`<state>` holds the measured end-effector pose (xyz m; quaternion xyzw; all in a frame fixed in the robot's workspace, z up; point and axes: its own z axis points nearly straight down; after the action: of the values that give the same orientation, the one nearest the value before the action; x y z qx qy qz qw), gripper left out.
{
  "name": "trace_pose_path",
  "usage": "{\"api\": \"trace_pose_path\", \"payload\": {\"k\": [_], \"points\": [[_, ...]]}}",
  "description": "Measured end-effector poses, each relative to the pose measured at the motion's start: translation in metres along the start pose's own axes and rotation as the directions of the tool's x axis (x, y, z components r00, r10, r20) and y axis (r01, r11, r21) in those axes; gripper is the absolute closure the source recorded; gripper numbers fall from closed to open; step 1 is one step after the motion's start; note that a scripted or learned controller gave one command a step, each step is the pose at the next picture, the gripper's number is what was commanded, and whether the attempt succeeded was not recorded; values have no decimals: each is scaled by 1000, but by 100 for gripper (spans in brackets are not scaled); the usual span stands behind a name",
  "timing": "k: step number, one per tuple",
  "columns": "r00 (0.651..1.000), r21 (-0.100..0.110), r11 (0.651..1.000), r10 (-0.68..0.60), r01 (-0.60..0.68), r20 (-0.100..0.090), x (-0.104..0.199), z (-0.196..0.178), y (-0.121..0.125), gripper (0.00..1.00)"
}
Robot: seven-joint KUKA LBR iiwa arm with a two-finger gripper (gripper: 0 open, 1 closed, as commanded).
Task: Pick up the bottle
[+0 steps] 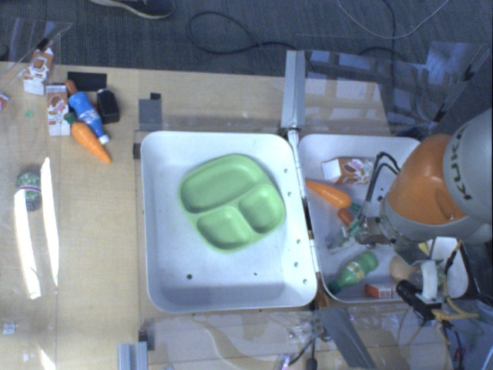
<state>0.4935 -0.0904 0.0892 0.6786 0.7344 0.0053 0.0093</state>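
Although it lies low in the right bin (400, 141), the green bottle (353, 272) is in plain sight, on its side near that bin's front-left corner, its dark cap end toward the corner and its body slanting up to the right. It looks like a small plastic bottle: probably light, fairly stiff, smooth and rounded, so apt to roll or slip; the best hold is likely across the middle of the body, square to its long axis. Just above it the end effector (356, 236) hangs under the arm's orange band, but whether it is apart or together I cannot tell. Farther back lie a carrot (327, 194) and a packet (350, 169). Left, the other bin (166, 284) carries a green tray (231, 201).
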Motion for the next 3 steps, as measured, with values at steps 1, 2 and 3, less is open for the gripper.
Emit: {"api": "trace_pose_path", "payload": {"k": [1, 2, 3], "points": [[979, 7, 979, 205, -205, -2, -63, 1, -7, 0], [985, 4, 985, 174, -174, -1, -14, 1, -2, 0], [985, 0, 985, 171, -171, -2, -14, -9, 0, 100]]}}
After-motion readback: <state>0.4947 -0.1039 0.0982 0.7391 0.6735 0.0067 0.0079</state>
